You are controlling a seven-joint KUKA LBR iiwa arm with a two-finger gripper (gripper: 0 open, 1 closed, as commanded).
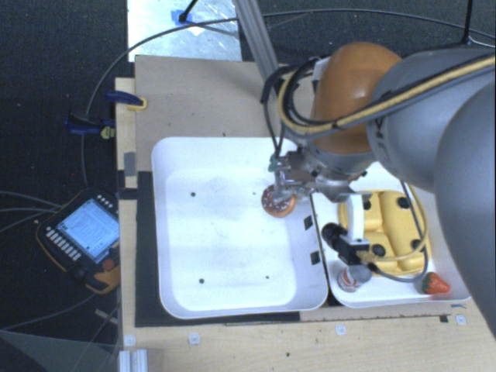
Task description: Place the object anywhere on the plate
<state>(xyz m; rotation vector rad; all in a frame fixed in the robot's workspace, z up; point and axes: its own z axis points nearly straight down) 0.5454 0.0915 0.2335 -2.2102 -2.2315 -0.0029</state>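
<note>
Two-finger gripper [284, 178] sits low over the right edge of the shallow white left bin [225, 231], directly above a small round brown doughnut-like object [277, 201] lying on the bin floor near the right wall. Can't tell if the object is gripped. Yellow plastic plate [391, 231] is in the right white bin [403, 297] (partly under the arm), next to a small red strawberry-shaped toy [436, 284].
</note>
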